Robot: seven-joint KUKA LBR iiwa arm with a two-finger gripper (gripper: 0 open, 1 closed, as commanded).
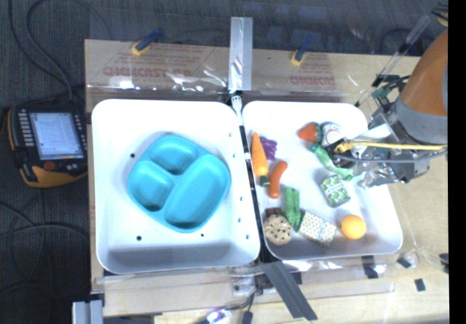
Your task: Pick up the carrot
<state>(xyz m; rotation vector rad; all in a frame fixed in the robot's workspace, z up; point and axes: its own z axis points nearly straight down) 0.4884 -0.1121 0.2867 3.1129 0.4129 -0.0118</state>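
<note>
The carrot (258, 156) is a long orange piece lying lengthwise against the left wall of the right bin (378, 239), with nothing gripping it. My gripper (373, 171) hangs over the right side of that bin, well to the right of the carrot and beside a small green patterned box (335, 189). I see nothing held in it.
Near the carrot lie a purple item (269, 146) and a shorter orange-red piece (275, 178). Also in the right bin are a green pickle (293, 206), a cookie (277, 228), a patterned box (317, 227), an orange ball (353, 226) and a red item (309, 131). The left bin holds a blue divided plate (179, 180).
</note>
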